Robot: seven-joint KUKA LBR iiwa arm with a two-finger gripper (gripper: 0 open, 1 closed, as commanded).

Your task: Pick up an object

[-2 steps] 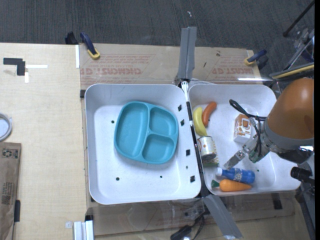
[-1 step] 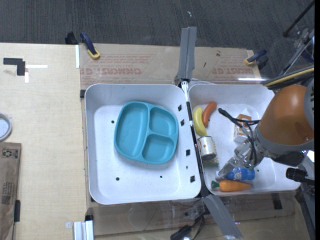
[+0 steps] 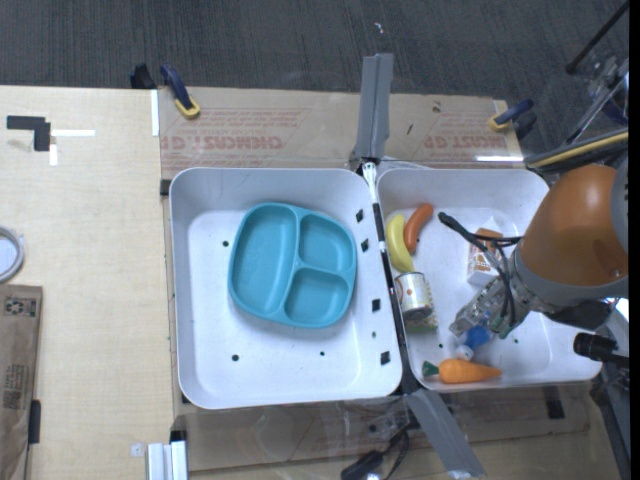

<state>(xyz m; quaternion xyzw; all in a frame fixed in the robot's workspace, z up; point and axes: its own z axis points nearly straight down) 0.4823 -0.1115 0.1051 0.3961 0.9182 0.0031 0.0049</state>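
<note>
I hang low in the right white plastic bin [image 3: 560, 373], just above the orange plastic carrot [image 3: 468, 371]. My jaws [image 3: 485, 313]: I cannot tell their state. Nothing visibly lifted; the pick remains.

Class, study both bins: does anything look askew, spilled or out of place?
Mostly tidy. The metal can lies tipped on its side against the right bin's left wall, beside the banana. The blue divided plate sits slightly rotated in the left bin.
</note>
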